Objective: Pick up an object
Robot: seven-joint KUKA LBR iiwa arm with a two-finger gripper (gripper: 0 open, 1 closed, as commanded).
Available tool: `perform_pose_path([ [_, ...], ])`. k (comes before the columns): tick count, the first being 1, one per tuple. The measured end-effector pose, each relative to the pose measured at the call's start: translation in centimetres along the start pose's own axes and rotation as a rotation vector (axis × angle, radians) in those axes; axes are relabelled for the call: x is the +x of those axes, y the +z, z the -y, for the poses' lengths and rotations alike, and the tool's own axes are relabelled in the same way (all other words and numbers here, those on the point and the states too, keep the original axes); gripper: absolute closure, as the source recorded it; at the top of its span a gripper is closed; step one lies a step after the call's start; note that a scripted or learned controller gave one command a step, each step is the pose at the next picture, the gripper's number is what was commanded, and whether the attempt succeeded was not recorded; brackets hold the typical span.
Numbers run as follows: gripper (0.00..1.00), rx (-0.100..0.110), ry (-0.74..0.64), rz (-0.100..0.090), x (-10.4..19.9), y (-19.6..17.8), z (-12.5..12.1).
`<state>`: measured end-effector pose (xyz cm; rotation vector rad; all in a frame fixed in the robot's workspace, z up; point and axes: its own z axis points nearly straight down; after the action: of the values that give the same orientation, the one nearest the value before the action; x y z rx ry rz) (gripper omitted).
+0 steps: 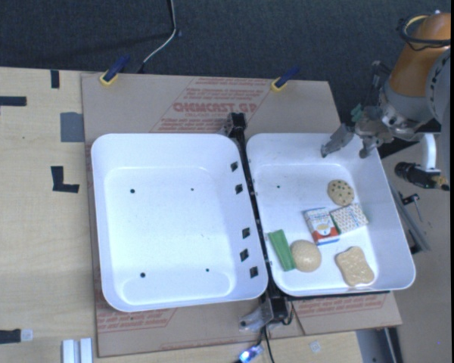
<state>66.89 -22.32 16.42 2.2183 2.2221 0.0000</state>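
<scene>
The right bin (pixel 287 165) holds several small items: a round speckled cookie (pixel 340 192), a checkered packet (pixel 349 217), a small red and white box (pixel 321 224), a green bar (pixel 281 249), a beige ball (pixel 306 255) and a tan biscuit (pixel 355 266). My gripper (pixel 349 144) hangs over the bin's far right corner, above and behind the cookie. Its two fingers (pixel 332 144) stand spread apart with nothing between them.
The left bin (pixel 166 218) lies beside the right one, joined by a black hinge strip (pixel 244 195). Both rest on a cardboard sheet (pixel 204 104) with clamps at its far edge. A black cable (pixel 166 21) runs at the back.
</scene>
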Motion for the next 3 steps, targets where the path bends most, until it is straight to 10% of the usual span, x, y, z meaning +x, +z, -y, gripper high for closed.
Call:
perform_pose_path([
  [3, 0.00, 0.001, 0.000, 0.000, 0.0, 0.6, 0.0],
])
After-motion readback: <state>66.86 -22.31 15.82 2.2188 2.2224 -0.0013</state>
